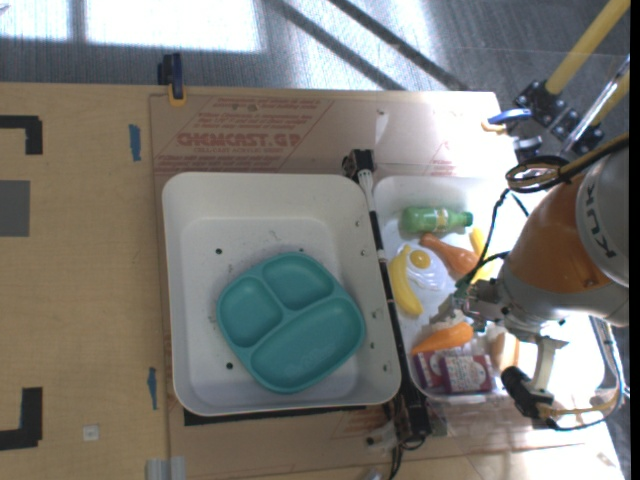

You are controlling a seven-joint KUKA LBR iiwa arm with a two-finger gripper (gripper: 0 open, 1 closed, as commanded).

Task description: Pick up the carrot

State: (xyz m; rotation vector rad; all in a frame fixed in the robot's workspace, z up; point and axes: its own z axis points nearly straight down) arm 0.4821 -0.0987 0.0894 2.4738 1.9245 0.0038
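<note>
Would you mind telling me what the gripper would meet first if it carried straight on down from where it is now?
Most likely the carrot, the orange piece lying right under the gripper in the right bin. Depth is hard to judge from this slanted view, so it may already be touching it.

You see the arm (560, 258) reaching from the right over the right bin (440, 186). Its gripper (455, 313) sits low, just above the carrot (442, 338); a bottle (435, 219), a banana (403, 284), a fried egg (425, 268) and a maroon packet (455, 372) lie around it. In the left bin (200, 268) you see a teal tray (290, 320).
</note>
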